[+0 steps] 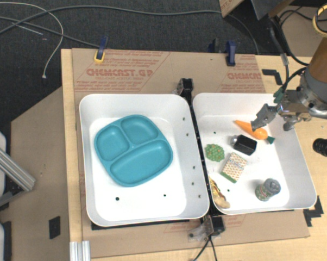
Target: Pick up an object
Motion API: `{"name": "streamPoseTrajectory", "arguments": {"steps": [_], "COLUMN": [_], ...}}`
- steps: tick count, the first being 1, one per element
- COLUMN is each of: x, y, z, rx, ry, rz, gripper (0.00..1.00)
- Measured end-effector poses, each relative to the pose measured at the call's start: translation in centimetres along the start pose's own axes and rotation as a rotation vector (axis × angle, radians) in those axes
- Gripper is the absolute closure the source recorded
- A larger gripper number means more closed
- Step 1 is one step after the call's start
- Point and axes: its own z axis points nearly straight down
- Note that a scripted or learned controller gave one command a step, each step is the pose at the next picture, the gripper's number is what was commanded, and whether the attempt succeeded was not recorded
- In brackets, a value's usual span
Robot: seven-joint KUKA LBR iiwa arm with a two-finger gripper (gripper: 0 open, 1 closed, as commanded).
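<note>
Peel (219, 194): nearest you, a banana-like scrap at the right bin's near-left corner, against the wall.
Gripper (276, 118): your two fingers hang spread over the far right part of the right bin, one finger (264, 116) just above the carrot, the other toward the bin's right wall — nothing sits between them.
Carrot (251, 128): orange with a green tip, lying slantwise right under the left finger; you cannot tell whether they touch.
Black block (244, 144): just beside the carrot, on its near side.
Green ball (214, 152): knobbly, left of the block, near the wall between the bins.
Packet (233, 167): patterned, flat, tilted, just nearer you than the ball and block.
Can (268, 189): small, grey-topped, at the near right of the bin, apart from the rest.
Right bin (299, 162): white, shallow — it holds all six small things.
Left bin (98, 200): white, touching the right one.
Tray (133, 149): teal, three compartments, flat in the middle of the left bin.
Arm (321, 69): comes in from your right.
</note>
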Motion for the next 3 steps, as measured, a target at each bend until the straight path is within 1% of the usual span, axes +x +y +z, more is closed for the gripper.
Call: {"name": "streamPoseTrajectory", "arguments": {"steps": [1,2,3], "x": [0.0,-0.8,-0.7], "y": [0.0,0.3,1.3], "z": [0.0,4.4,9.1], "rx": [-0.001,0.000,0.001], "ry": [0.000,0.000,0.001], "rz": [0.000,0.001,0.000], "gripper": [0.00,0.00,0.00]}}
